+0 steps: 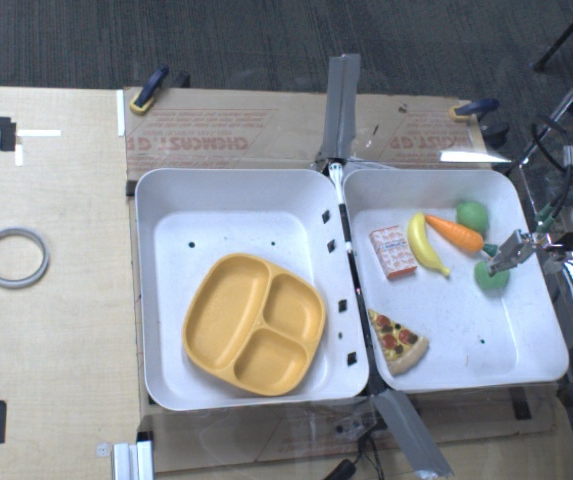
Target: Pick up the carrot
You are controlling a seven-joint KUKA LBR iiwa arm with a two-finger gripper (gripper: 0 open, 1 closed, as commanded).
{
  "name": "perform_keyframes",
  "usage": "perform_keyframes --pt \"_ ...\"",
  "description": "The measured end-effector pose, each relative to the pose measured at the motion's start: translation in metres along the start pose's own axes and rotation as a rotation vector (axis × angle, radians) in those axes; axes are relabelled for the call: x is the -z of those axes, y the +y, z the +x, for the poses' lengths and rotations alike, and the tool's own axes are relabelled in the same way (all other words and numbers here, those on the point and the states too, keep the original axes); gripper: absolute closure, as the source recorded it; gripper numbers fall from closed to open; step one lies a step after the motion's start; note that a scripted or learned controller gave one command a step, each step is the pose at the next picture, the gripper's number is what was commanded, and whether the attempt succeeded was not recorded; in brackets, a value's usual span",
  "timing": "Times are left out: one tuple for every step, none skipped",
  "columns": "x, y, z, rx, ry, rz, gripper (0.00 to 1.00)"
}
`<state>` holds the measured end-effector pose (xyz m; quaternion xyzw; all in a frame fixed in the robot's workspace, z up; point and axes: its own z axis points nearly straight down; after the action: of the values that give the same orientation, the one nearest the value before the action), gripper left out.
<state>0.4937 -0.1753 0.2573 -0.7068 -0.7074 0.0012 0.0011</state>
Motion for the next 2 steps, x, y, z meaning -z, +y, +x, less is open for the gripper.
perform_keyframes --pt "0.028 0.060 -0.047 0.062 -0.001 -0.003 0.00" --pt "-0.012 0.149 -0.046 0.316 -0.003 -0.005 0.00"
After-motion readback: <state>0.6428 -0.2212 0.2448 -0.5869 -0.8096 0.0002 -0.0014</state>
